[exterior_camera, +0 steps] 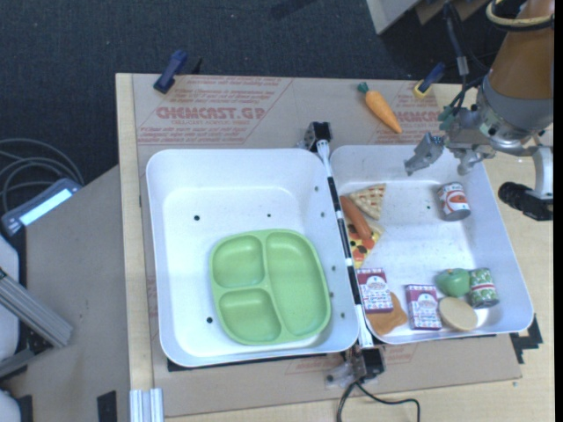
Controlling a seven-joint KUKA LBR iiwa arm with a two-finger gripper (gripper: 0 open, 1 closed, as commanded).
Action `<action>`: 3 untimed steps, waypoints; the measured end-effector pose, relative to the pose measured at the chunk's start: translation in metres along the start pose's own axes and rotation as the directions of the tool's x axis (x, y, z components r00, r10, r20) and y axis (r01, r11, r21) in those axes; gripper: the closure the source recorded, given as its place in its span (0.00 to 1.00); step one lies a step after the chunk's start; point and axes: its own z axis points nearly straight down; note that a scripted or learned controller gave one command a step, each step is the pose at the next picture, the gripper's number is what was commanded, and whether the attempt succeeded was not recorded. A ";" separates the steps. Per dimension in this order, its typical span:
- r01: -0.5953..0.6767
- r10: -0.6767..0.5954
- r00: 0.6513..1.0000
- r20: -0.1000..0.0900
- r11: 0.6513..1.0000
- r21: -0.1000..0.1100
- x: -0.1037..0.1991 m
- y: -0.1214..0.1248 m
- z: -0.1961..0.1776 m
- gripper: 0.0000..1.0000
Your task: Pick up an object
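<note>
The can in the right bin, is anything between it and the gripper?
Nothing visible. The gripper hangs above the right bin's far edge, and the can lies just nearer the camera, on bare floor.

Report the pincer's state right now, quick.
Pincer: hangs over the far end of the right bin; nothing between its fingers; open or closed cannot be told.

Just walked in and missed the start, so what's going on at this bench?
A grey robot arm reaches in from the right, its gripper hovering over the back of the right bin with nothing between its fingers. That bin holds toy food: a pizza slice, a small can, two little cartons and more. The left bin holds a green divided tray. A toy carrot lies on the bench behind.
</note>
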 end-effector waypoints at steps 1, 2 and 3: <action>0.000 0.000 1.000 0.002 1.000 -0.002 -0.055 0.025 0.015 0.00; 0.000 0.000 1.000 0.000 1.000 0.002 -0.083 0.018 0.062 0.00; 0.001 -0.001 1.000 -0.001 1.000 0.001 -0.063 0.013 0.112 0.00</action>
